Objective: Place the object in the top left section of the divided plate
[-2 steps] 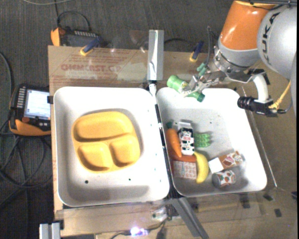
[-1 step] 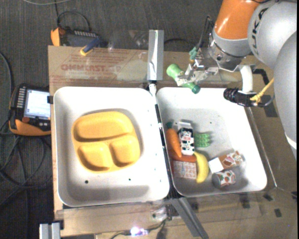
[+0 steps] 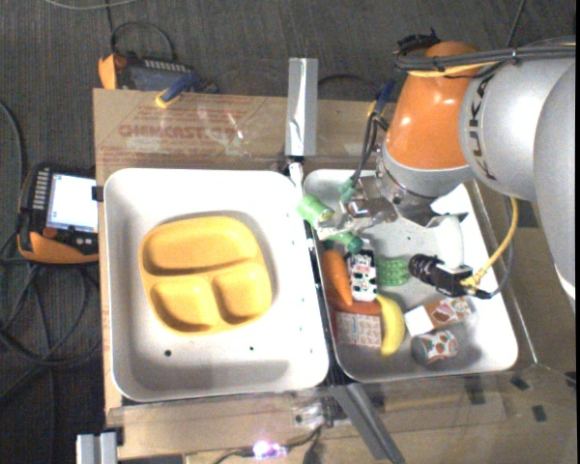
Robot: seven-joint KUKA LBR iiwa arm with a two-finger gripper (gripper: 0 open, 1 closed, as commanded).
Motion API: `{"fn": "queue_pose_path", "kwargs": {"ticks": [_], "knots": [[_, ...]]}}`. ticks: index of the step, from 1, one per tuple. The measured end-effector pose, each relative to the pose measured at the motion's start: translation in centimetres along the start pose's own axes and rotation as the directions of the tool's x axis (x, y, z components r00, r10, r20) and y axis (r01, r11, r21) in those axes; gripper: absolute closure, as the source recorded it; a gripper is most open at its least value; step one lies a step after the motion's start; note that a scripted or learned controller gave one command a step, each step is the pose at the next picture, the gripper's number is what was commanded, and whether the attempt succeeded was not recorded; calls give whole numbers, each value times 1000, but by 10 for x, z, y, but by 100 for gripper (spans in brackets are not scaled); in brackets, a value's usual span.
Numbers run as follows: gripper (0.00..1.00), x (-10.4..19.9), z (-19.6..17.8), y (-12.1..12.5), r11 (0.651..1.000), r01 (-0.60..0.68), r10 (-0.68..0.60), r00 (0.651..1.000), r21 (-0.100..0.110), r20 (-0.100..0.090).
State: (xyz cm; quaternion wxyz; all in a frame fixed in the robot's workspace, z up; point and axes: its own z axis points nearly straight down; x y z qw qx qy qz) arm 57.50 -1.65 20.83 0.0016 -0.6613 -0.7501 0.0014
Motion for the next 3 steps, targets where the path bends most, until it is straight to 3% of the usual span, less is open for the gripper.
{"fn": "queue_pose_path", "kwargs": {"ticks": [1, 2, 3], "knots": [[100, 38, 26, 25, 979, -203, 203, 979, 1, -1], [100, 39, 19, 24, 979, -203, 203, 979, 5, -2], [100, 148, -26, 45, 999, -46, 46, 999, -1, 1]]}}
